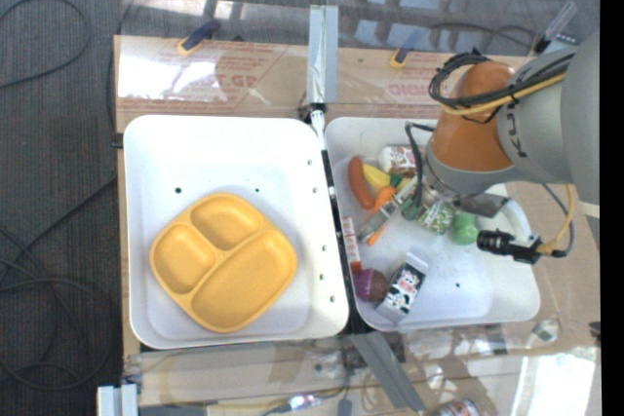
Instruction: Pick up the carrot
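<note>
The claw, its opening state impossible to tell, is hovering in the right bin just beside the carrot, which needs centring between the tips before closing.

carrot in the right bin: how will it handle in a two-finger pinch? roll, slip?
The carrot looks like a smooth, stiff toy, so it may slip between the fingers. Its long rounded shape would probably roll if nudged sideways. It lies against the yellow piece, which could get dragged along.

Carrot beside end effector, right bin
</note>
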`<control>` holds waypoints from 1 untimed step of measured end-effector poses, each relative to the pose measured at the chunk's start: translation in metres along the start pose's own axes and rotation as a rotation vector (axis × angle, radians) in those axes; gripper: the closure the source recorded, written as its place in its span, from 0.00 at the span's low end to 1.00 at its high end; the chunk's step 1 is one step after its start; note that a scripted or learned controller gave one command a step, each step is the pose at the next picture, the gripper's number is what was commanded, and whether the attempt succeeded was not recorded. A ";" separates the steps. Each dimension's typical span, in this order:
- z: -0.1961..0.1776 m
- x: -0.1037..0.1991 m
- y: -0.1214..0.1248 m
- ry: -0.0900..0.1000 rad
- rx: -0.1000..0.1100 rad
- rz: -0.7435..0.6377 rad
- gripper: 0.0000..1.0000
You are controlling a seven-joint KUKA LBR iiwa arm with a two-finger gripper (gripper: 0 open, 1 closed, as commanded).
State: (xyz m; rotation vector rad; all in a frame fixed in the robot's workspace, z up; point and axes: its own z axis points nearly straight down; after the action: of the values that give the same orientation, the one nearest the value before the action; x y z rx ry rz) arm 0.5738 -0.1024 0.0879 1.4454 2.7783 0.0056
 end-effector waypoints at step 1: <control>-0.009 -0.001 0.002 0.001 -0.003 0.002 1.00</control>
State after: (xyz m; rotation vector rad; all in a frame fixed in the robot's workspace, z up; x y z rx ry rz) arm 0.5759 -0.1021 0.0967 1.4475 2.7769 0.0106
